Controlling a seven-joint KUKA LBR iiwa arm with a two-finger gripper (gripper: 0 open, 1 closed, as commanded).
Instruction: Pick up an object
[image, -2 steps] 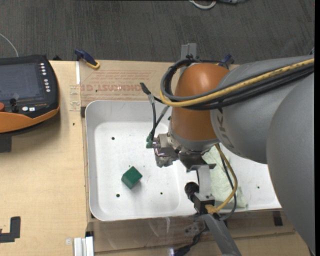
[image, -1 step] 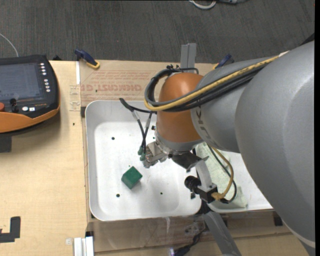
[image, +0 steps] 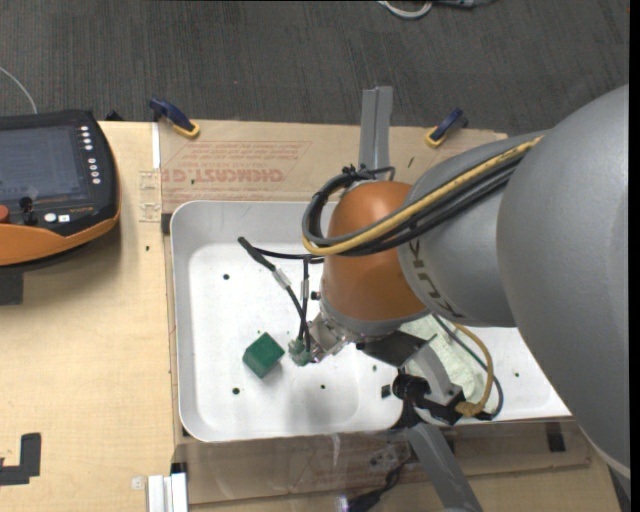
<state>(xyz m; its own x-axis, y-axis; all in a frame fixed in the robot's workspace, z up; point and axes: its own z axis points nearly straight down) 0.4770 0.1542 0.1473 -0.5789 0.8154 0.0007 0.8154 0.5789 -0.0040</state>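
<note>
Green block (image: 263, 355) lies in the white bin (image: 200, 300), lower centre-left of frame, its corners tilted diagonally; no clear long axis. Gripper (image: 305, 348) hangs just right of it, close beside; finger state cannot be told. Orange band (image: 365, 265) sits above.

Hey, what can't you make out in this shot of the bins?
- Gripper: the arm's orange band covers it, so finger state is unclear.
- Whether it touches the green block: too small to tell.
- Right part of the bin: hidden under the arm.
- Pendant: cut off by the left edge.
</note>
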